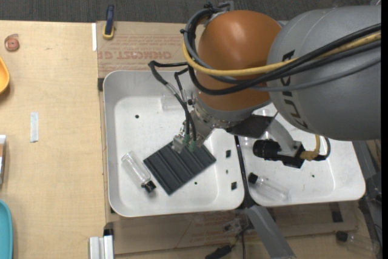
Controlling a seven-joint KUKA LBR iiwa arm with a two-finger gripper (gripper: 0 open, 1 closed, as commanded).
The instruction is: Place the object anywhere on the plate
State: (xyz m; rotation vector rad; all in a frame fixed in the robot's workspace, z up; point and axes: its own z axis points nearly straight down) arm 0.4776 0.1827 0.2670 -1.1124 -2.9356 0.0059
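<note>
arm: grey kuka arm (327, 63) reaching in from the right; its orange band (236, 48) bulks over the middle of the view and hides much of the wrist.
gripper: gripper (187, 142) low over the left white bin (112, 130), tip at the upper edge of the plate. touching it or just above — cannot tell.
gripper state: cannot tell whether apart or together. the tip is small, cluttered with greenish bits and shadowed by the wrist. nothing can be read as held.
plate: dark ribbed rectangular plate (177, 170) lying flat on the floor of the left bin, turned at a slant, one corner toward the near rim.
object (judged): clear plastic tube with a black cap (137, 171), on its side on the bin floor just beside the plate's left corner, cap end nearest the plate — off the plate.
other: small clear vial (268, 187) on its side in the right white bin (342, 191), well apart from the plate.
why so: a pose right over the plate fits a release, or the approach to one. if the gripper carries something tiny, this view hides it.
progress (judged): nothing seen resting on the ribs, so placement reads as not done.
risk: a round tube could roll off the ribs unless laid along a groove.
</note>
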